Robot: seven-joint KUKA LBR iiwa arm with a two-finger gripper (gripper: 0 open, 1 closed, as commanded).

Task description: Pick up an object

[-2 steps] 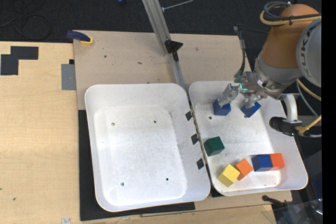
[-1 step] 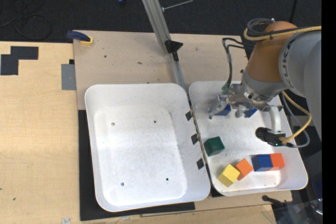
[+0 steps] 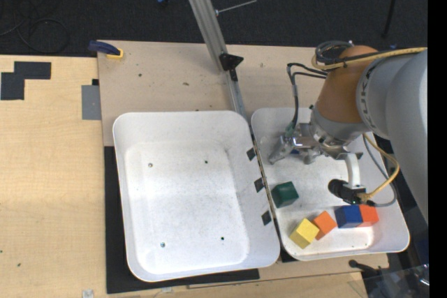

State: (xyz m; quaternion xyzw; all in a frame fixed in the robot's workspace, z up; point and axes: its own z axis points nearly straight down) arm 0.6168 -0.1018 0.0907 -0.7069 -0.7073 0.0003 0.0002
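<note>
**Arm over the right bin, blocks sitting loose near the front**

So the pickable stuff is all in the right bin [image 3: 391, 237]. There's a dark green block [image 3: 284, 193] lying by itself near that bin's left wall, roughly mid-bin. Toward the front edge there's a little row: a yellow cube [image 3: 304, 232] at the left, an orange cube [image 3: 325, 222] just beside it and looking like it touches, then a blue cube [image 3: 349, 216] a bit further right with a red-orange piece [image 3: 369, 213] tucked against its right side. Nothing in that row is lifted, all of it rests on the bin floor.

The gripper [image 3: 288, 147] hangs over the back-left part of the same bin, above and apart from the green block. It's a shiny metal cluster and I honestly can't tell how its jaws stand, and I can't see anything in them.

Behind it is the grey arm [image 3: 398, 91] with the orange band [image 3: 341, 91], coming in from the right, with cables looping around the wrist.

The left bin [image 3: 185, 195] sits right alongside, a few dark specks on its floor. A slanted aluminium bar [image 3: 206, 14] runs up from between the bins toward the back of the wooden bench [image 3: 167, 73].
</note>
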